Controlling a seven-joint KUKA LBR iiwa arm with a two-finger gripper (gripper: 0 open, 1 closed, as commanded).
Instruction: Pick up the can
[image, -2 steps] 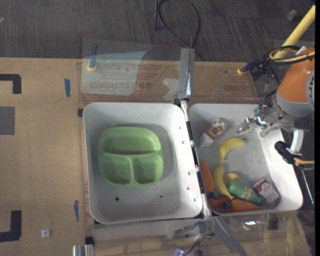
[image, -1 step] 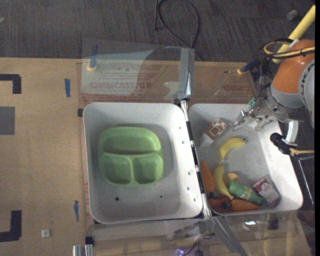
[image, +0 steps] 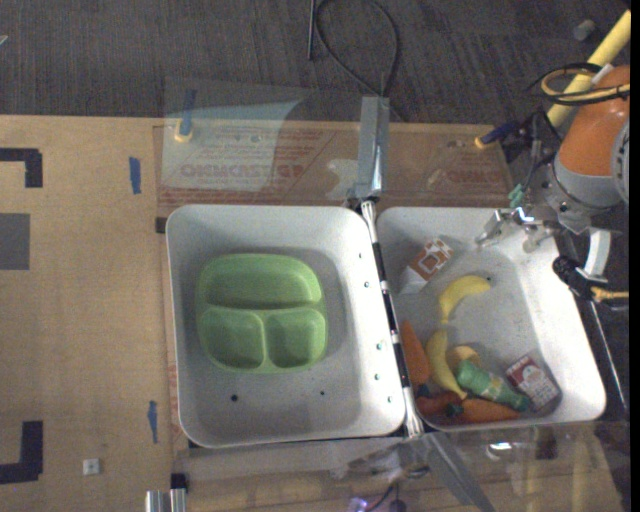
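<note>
Tool hovers over the top right corner of the right bin, near the far rim. Can't tell if it is wide or narrow, too small and blurred. Nothing visibly held.

Can: I take the red-and-white item lying near the bin's lower right corner to be it, label up, on its side. It is well apart from the tool, at the opposite end of the same bin.

Step in hand, as I judge it: approach, grasp not started. To do it well:
- travel down along the right wall, then descend straight over the can
- close across the short width, not along its length
- watch the green bottle just beside the can on its left, likely to get nudged

Edges and room:
- can sits close to the right wall and the near rim, little clearance on those sides
- bananas, carrot and small carton crowd the left half
- bare floor in the bin's middle right gives an open lane

Left bin holds a green divided plate, not involved. Desk around the bins is bare wood with tape marks.
</note>
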